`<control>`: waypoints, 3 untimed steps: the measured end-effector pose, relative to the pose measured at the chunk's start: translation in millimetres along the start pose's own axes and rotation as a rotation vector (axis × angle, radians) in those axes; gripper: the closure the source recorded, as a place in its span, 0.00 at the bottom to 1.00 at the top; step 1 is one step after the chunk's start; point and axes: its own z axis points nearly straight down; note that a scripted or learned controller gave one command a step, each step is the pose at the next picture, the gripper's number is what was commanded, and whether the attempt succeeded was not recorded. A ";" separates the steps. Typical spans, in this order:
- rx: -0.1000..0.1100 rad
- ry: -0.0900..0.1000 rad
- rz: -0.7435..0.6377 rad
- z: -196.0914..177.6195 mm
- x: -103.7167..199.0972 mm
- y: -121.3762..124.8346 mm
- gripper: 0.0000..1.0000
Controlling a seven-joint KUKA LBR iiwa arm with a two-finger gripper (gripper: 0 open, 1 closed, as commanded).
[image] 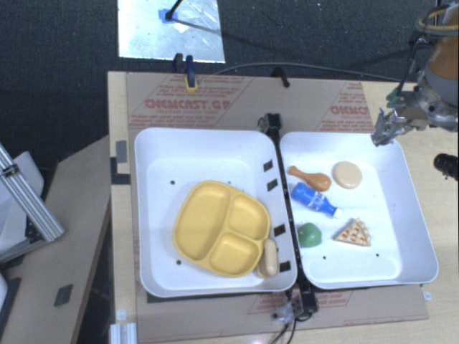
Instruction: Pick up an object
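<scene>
A glossy yellow tray (221,236) with a tan roll (270,257) touching its rim is seen in the left bin (161,156). In the right bin (412,192) a smooth drumstick (310,178), blue bottle (313,199), green lump (310,234), round biscuit (347,175) and wedge (353,233) lie close together, so a neighbour may be nudged or a rounded piece squeezed out. The tool (385,130) is poised over that bin's far right corner, nothing seen held; whether it is released cannot be told.

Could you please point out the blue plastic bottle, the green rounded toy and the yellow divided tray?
Blue plastic bottle (313,198): camera view, middle of its body.
Green rounded toy (310,234): camera view, its top.
Yellow divided tray (202,216): camera view, floor of its large compartment.
</scene>
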 end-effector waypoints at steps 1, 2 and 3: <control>0.002 0.001 0.000 19.5 50.6 10.0 1.00; 0.002 0.001 0.000 36.7 99.2 15.7 1.00; 0.000 0.000 0.001 35.8 144.1 27.5 1.00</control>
